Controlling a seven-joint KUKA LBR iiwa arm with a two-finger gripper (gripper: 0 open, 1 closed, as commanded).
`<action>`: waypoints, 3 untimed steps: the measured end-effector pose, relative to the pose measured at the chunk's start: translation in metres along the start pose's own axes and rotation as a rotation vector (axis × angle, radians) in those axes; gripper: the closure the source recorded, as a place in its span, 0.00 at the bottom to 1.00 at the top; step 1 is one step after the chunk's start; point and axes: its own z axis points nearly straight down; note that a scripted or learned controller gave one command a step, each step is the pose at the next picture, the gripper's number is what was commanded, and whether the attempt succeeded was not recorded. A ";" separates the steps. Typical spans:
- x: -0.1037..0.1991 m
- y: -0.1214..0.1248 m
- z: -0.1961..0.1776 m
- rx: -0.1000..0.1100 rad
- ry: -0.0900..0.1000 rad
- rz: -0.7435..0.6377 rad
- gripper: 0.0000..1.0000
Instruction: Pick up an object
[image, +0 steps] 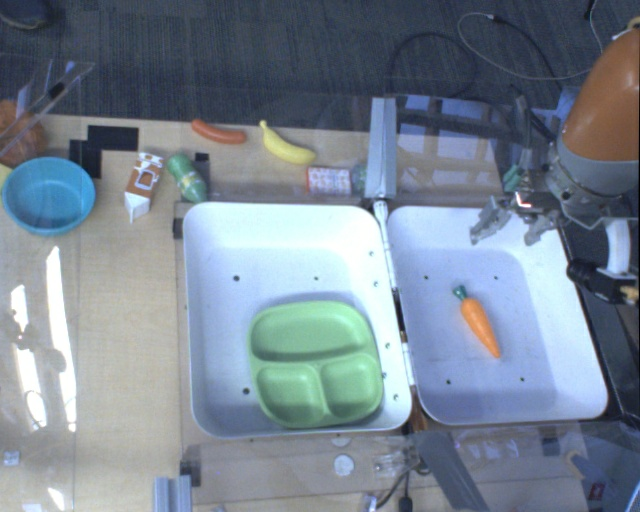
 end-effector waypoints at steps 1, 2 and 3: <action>0.005 -0.104 0.096 0.005 0.001 -0.103 0.00; -0.005 -0.057 0.167 -0.010 -0.001 -0.054 0.00; -0.005 -0.054 0.155 -0.018 -0.003 -0.055 1.00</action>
